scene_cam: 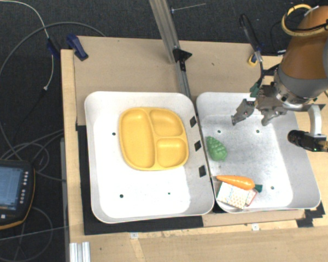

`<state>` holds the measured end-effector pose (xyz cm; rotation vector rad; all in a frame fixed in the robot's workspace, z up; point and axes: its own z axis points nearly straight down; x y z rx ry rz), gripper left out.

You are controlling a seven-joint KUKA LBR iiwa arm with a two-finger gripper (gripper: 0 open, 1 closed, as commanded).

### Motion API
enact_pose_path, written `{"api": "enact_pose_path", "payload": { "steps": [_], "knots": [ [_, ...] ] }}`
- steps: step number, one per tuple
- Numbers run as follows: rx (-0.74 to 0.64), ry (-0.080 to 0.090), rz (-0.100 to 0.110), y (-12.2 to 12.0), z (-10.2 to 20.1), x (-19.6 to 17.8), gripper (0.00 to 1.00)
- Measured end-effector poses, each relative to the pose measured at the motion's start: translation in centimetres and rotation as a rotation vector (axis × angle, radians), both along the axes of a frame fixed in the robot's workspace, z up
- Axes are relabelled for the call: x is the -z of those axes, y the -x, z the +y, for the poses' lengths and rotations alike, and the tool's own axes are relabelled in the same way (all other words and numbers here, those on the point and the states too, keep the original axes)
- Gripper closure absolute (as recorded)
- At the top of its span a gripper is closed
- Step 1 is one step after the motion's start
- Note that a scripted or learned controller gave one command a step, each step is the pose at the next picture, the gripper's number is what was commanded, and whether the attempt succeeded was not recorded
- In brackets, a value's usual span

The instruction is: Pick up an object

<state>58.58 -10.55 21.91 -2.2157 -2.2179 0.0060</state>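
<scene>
In the right bin lie a green leafy toy near its left wall, an orange carrot toward the front, and a pale patterned box on a small white dish at the front edge. My gripper hangs over the back part of this bin, fingers spread open with nothing between them. It is to the right of and behind the green toy, well apart from all three objects.
The left bin holds a yellow three-compartment tray. A metal post rises behind the bins. Black clips sit along the divider between the bins. Cables and a tablet lie off the bench at left.
</scene>
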Motion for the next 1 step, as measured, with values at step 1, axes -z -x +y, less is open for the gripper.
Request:
{"api": "enact_pose_path", "payload": {
  "steps": [1],
  "knots": [
    [0.001, 0.0, 0.0, -0.37, -0.8, 5.68, 0.0]
  ]
}}
